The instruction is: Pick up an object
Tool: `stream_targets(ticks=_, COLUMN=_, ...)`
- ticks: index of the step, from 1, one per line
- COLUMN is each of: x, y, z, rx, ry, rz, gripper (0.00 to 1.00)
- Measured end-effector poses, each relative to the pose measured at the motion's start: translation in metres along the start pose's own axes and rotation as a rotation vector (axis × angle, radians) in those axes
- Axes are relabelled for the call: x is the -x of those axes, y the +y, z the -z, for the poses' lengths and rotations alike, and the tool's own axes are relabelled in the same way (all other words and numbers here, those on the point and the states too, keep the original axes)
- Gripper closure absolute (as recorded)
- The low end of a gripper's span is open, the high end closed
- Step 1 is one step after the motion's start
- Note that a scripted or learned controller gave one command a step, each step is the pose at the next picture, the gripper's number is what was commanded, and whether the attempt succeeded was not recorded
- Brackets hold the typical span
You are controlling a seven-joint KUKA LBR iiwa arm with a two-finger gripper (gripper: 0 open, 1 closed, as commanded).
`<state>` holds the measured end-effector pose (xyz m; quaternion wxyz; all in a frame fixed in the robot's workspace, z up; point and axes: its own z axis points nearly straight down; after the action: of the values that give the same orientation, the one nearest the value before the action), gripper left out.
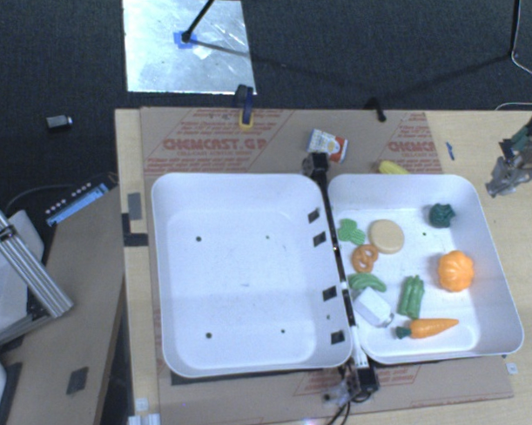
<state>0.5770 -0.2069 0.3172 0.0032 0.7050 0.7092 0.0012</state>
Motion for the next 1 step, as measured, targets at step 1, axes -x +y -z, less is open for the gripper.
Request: stream_targets(ticks=1, x=-0.0053, y=0.0963, z=0.0263, rx=0.006, ry=-0.002, rz=0.002, gripper=1.0)
